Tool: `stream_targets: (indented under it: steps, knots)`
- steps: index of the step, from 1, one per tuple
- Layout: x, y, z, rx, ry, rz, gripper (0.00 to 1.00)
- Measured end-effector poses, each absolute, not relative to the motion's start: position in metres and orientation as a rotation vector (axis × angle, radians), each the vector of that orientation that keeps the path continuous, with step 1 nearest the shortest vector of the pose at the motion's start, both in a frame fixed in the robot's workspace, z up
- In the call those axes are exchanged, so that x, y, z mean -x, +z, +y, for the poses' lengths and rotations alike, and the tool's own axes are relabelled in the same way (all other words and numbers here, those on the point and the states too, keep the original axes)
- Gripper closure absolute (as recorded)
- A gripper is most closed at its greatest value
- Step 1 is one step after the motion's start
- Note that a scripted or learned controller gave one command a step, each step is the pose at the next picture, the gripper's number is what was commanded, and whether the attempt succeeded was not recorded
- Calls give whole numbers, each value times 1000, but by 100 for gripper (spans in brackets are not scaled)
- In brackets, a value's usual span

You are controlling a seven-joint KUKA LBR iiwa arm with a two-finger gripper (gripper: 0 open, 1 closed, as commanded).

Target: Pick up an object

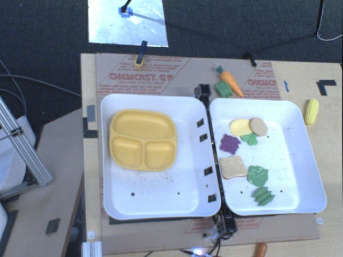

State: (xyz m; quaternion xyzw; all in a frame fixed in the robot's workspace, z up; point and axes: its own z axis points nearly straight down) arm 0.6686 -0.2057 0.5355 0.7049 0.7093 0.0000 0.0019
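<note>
Across the right bin (305, 159), toward its left side: toast slice (232, 167), purple piece (229, 143), yellow and tan rounds (249, 126), green pieces (258, 176). Left bin (107, 191): yellow divided tray (143, 140), centre. Gripper state: cannot tell. Risk, judged: items lie flat and crowded; fingers may slide off or pinch two.

A robotics lab: white bins (161, 208) on a taped bench (64, 159), loose cables (21, 84), toy food.

From here, red print reading "CHEMCAST GP" runs along the brown protective sheet (161, 71) under the bins, at upper left. The same wording repeats at upper right, partly readable beside the toy carrot (231, 82).
</note>
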Motion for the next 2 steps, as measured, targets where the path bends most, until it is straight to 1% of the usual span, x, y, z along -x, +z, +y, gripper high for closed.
stream_targets:
  steps: [1,2]
  knots:
    - [-669,536,-206,-2212,0,2225,100]
    - [-624,536,-207,-2219,2,2219,100]
